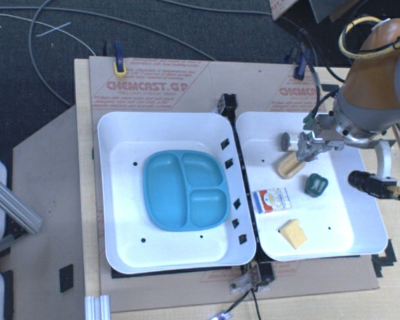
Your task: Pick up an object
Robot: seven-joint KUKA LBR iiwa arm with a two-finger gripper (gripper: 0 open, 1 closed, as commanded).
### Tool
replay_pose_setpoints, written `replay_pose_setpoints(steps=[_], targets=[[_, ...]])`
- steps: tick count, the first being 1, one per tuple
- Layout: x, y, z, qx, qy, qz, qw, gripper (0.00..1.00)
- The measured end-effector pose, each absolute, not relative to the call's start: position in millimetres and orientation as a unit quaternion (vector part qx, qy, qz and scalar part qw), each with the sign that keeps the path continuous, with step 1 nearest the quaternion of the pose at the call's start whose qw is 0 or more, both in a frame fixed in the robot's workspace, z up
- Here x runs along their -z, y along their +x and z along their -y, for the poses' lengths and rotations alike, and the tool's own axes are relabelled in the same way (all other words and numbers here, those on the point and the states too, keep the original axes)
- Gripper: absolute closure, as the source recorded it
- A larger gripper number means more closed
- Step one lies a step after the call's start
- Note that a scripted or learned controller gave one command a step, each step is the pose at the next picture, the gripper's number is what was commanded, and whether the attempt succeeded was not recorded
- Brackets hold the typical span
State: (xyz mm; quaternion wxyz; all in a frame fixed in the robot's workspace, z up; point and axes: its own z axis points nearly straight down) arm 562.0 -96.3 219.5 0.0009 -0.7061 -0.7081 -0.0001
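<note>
A brown board [187, 79] with red print lies on a dark carpet, and two shallow white bins stand on it side by side. In the right bin [340, 242], the gripper [307, 149] is low over the upper part, right at the top end of a tan wooden peg [291, 166]. The peg is short, round and tilted. I cannot tell if the fingers are open or closed, or if they hold the peg.

Just to the right of the peg lies a small dark green object [316, 185] with a rounded shape. Below the peg there is a flat card [272, 200] in red, white and blue, and nearer the front edge a pale yellow block [293, 233].

The left bin [120, 199] holds a smooth light blue plate [186, 189] with three compartments.
</note>
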Motion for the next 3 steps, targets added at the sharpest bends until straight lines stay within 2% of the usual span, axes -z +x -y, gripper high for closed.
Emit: replay_pose_setpoints(steps=[1,3], targets=[[-214,555.8,48,-0.0002,-0.706,0.709,0.002,1.00],[-234,565.4,-58,0.0012,-0.705,0.709,0.000,1.00]])
